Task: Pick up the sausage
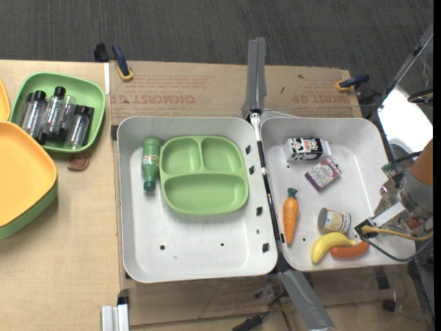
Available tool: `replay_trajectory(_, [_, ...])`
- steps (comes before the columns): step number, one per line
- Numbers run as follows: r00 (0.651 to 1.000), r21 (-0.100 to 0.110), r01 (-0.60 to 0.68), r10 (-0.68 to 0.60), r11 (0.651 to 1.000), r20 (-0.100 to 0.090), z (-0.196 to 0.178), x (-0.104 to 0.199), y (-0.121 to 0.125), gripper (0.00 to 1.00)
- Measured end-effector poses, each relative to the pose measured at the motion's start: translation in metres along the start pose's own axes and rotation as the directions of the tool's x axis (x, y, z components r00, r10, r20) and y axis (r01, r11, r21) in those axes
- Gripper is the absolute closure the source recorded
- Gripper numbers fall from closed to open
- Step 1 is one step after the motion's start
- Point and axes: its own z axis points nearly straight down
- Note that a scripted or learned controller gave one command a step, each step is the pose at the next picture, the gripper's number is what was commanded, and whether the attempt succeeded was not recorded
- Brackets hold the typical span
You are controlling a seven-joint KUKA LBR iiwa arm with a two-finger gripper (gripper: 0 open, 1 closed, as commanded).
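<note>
Sausage (350, 250) lies flat in the right bin (358, 133), at the near right corner, long axis running left–right. Its left end touches, or is slightly overlapped by, the banana (329, 245). A small can (335, 221) stands just on the far side of both. The carrot (291, 216) is further left, apart from this cluster.

Gripper (368, 229) sits at the bin's right wall, low, with its tip just beyond the sausage's right end on the far side. Nothing is seen between the fingers; whether they are spread or closed you cannot tell at this resolution, since cables and the wrist body clutter that spot.

Advice for the step in hand, the approach and grasp: you want the fingers to straddle the sausage across its short axis, near the middle or toward the right end, away from the banana. Come down from above rather than sliding in sideways, as the bin wall is close on the right. Watch that one finger does not land on the banana tip or nudge the can.
</note>
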Motion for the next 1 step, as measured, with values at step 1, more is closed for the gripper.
replay_trajectory(1, [0.977, -0.006, -0.212, 0.212, 0.977, -0.001, -0.0484, -0.0003, 0.0013, 1.00])
